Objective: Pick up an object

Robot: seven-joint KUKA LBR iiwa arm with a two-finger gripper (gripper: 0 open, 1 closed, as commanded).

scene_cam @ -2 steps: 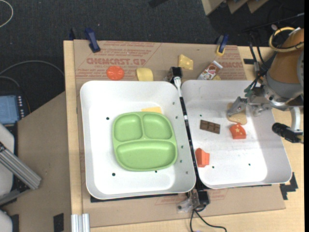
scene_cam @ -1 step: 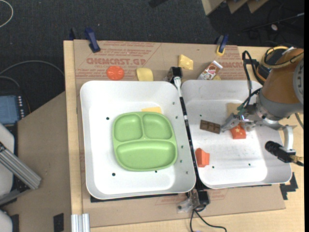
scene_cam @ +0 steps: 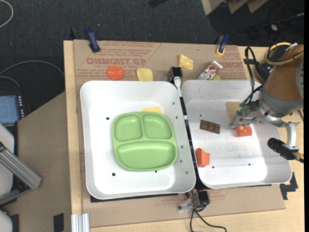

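Observation:
The right bin (scene_cam: 227, 175) holds a brown chocolate bar (scene_cam: 210, 126), an orange-red block (scene_cam: 244, 131) and a second orange piece (scene_cam: 202, 157) near the bin's left wall. My gripper (scene_cam: 240, 121) hangs low at the right side of this bin, directly above and touching or nearly touching the orange-red block's far edge. The arm's grey and orange wrist (scene_cam: 282, 88) rises behind it and hides the bin's far right corner.
The left bin (scene_cam: 94, 129) holds a green divided plate (scene_cam: 144, 141) with a yellow slice (scene_cam: 152, 110) behind it. Beyond the bins on the cardboard lie an orange round piece (scene_cam: 115, 72), two yellow pieces (scene_cam: 144, 74), a small carton (scene_cam: 209, 71) and blue clamps (scene_cam: 91, 39).

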